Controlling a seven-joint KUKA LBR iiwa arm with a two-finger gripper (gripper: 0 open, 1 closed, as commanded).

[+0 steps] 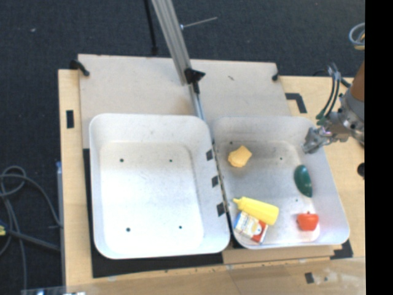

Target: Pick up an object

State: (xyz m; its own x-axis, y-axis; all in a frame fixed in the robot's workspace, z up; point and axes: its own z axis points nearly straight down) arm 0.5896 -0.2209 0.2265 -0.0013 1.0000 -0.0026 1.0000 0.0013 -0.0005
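Green object (pixel 303 180) is seen lying in the right bin (pixel 258 131) — nearest the hand (pixel 314 139), poised at the rim; grip state cannot be told. Approach step — descent is needed next.

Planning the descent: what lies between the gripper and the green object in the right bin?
In the camera view, bare white bin floor separates the gripper from the green object.

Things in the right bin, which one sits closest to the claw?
The dark green thing, lying by the bin's right wall just below the claw. The yellow and red things lie farther away.
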